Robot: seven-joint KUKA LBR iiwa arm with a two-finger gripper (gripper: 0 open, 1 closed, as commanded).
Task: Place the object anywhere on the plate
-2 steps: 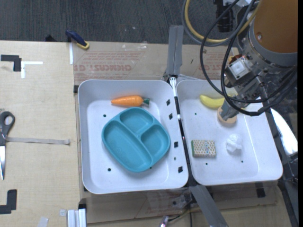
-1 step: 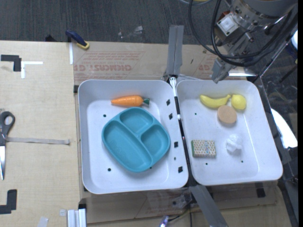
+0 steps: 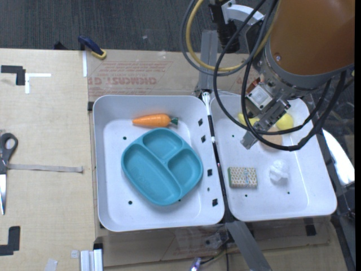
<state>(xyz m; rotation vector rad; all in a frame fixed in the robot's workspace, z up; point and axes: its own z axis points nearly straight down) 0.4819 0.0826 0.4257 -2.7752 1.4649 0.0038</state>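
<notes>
A blue divided plate [image 3: 162, 165] lies in the left bin [image 3: 107, 168]. Just behind it, an orange carrot [image 3: 152, 119] rests on the bin floor. My gripper [image 3: 256, 131] hangs low over the back of the right bin [image 3: 316, 199], right above a yellow object [image 3: 286, 122] that it partly hides. Yellow shows on both sides of the gripper, and I cannot see whether it touches the object. A speckled tan block [image 3: 242, 177] and a small white crumpled object [image 3: 278, 172] lie in front of the gripper, apart from it.
The arm's orange band and its looping cables cover the upper right of the view. The ridge between the two bins [image 3: 211, 151] runs between gripper and plate. Scissors [image 3: 5, 151] and tape marks lie on the bench to the left.
</notes>
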